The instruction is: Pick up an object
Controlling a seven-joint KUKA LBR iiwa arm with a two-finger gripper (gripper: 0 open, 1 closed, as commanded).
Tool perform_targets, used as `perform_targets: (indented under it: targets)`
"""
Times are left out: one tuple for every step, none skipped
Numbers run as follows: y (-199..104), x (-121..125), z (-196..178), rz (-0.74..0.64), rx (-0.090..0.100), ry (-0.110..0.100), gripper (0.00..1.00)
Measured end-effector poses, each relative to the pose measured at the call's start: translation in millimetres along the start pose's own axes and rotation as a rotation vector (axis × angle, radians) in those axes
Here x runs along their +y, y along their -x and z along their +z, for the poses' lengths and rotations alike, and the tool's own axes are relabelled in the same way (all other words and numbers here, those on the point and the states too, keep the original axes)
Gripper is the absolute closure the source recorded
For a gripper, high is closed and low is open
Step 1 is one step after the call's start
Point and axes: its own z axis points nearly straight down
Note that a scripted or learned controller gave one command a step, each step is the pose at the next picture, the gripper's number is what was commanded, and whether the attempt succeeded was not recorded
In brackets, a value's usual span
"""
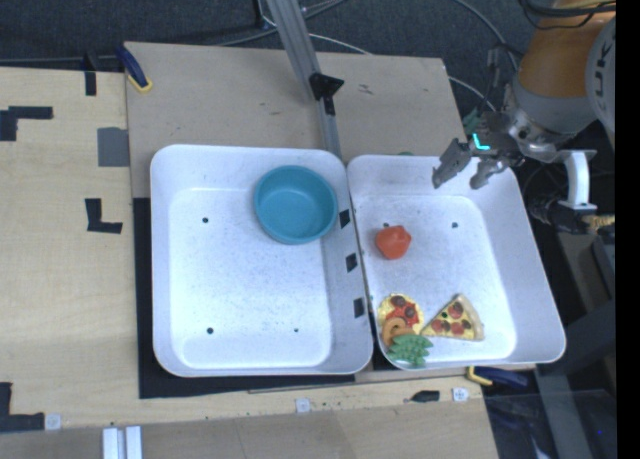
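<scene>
**Gripper poised over the right bin, nothing picked yet**

From where I stand, the gripper (462, 169) hangs over the far right corner of the right bin (500, 247), its two dark fingers spread apart with nothing between them, so the hand is released and carrying nothing. The grey arm (560, 67) with its orange band leans in from the right side above it.

The nearest thing to grab is the small red object (393, 242), lying on the bin floor toward the left wall of that bin. From the gripper it sits to the left and toward the near side, apart from the fingers but closer than anything else. It looks roundish and lumpy (a toy tomato or pepper, I would guess), so it has no clear long axis and points no particular way; I would judge any finger angle to serve about as well as another.

Further toward the near edge lie a pizza slice (455, 319), its tip pointing toward the far side and its crust toward the near right, and beside it on the left a mixed red, yellow and green cluster (402, 327) of toy food, the two close together. Both are flat and would be harder to pinch.

The blue bowl (295, 204) rests in the left bin (200, 277) at its far right corner, across the dividing walls from the gripper, so it is the longer reach
</scene>
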Motion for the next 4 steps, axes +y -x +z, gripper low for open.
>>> perform_targets:
  targets:
    - [0, 0, 0, 0.000, 0.000, 0.000, 0.00]
    - [-4, -2, 43, 0.000, 0.000, -0.003, 0.00]
    - [-12, -5, 104, -0.001, 0.001, -0.006, 0.00]
    - [-11, -3, 166, 0.000, 0.000, -0.002, 0.00]
